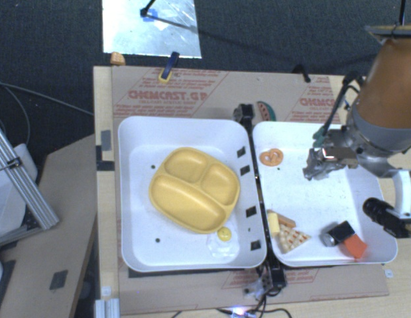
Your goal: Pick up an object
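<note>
My gripper (pixel 316 169) hangs over the upper middle of the right bin (pixel 305 197), with nothing visibly in it. To its left, near the bin's top left corner, lies an orange pretzel (pixel 272 156). Along the bin's front are a pale yellow stick (pixel 273 222), a toy pizza slice (pixel 292 238), a black and grey block (pixel 338 233) and an orange block (pixel 355 247). In the left bin (pixel 136 177) a yellow compartment plate (pixel 194 189) lies in the middle, and a small yellow piece on clear plastic (pixel 223 234) sits in front of it.
The arm's orange band and grey wrist (pixel 391 91) lean in over the right bin's far right side. A black divider (pixel 254 191) runs between the two bins. Cardboard (pixel 212 91) lies under the bins, with a blue and yellow clip (pixel 168 67) at its back edge.
</note>
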You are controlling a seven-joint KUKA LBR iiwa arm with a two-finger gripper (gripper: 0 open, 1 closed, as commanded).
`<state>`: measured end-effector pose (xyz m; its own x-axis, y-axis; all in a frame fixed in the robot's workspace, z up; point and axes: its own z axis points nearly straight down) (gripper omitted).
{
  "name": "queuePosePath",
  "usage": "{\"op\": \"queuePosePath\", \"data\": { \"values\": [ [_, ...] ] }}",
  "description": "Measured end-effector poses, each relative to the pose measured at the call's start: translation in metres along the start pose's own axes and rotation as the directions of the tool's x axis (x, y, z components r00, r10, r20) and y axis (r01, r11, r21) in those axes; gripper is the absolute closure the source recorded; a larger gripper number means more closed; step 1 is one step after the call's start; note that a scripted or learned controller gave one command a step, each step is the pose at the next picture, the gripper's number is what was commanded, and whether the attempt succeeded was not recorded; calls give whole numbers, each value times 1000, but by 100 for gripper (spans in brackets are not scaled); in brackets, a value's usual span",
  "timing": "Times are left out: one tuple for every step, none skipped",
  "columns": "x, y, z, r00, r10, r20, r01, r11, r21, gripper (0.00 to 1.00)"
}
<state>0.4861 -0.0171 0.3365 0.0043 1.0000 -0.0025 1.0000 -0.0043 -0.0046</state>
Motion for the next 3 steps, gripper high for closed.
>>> {"op": "queuePosePath", "data": {
  "values": [
    [-27, 32, 35, 1000, -2, -1, 2, 1000, -4, 100],
    [54, 0, 34, 1000, -15, -6, 15, 1000, -6, 100],
    [177, 30, 52, 1000, -21, -7, 20, 1000, -7, 100]
  ]
}}
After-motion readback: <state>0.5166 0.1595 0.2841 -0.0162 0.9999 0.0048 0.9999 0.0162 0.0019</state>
